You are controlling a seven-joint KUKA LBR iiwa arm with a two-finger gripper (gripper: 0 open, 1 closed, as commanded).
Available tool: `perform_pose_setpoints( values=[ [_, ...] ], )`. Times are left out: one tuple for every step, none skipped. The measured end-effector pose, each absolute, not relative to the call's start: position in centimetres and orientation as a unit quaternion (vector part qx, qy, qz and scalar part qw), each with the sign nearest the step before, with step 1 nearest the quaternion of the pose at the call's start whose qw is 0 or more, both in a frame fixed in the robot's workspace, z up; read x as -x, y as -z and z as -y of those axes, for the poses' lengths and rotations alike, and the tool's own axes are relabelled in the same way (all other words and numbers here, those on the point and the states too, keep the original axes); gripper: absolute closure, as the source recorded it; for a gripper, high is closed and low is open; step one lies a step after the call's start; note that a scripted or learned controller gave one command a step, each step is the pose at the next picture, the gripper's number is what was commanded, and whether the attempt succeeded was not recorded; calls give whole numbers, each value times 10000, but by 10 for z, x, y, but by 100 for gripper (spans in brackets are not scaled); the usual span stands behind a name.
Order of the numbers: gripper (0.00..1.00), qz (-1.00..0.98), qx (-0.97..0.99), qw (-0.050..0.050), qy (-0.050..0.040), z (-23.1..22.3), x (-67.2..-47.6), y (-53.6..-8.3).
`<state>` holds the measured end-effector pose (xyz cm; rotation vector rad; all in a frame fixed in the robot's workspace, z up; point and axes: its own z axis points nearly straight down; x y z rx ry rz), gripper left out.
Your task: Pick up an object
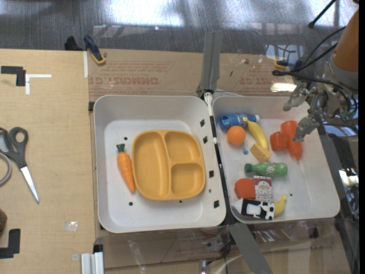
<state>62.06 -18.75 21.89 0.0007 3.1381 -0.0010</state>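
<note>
**Hand poised over crowded right bin**

Taking the yellow divided plate point(169, 164) as landmark: scissors point(21, 156) lie far to its left on the worktop point(45, 210), and a toy carrot point(125, 167) lies just left of it in the same bin. To its right, the second bin point(325, 198) holds an orange ball point(236, 135), a banana point(257, 133), a green bottle point(266, 168) and red pieces point(286, 140). Furthest right, the hand point(305, 124) hangs just above the red pieces; I cannot tell how far open it is, and nothing shows held. The risk, I judge: the toys are packed close, so a descent could nudge neighbours or close on a rounded edge and slip.
</note>
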Motion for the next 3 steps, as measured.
perform_pose_setpoints(
  values=[
    [0, -9994, -334, 32, 8, 222, -625, -94],
    [100, -9995, -316, 59, 16, 220, -627, -105],
    [100, -9991, -431, 23, 3, 181, -604, -226]
  ],
)
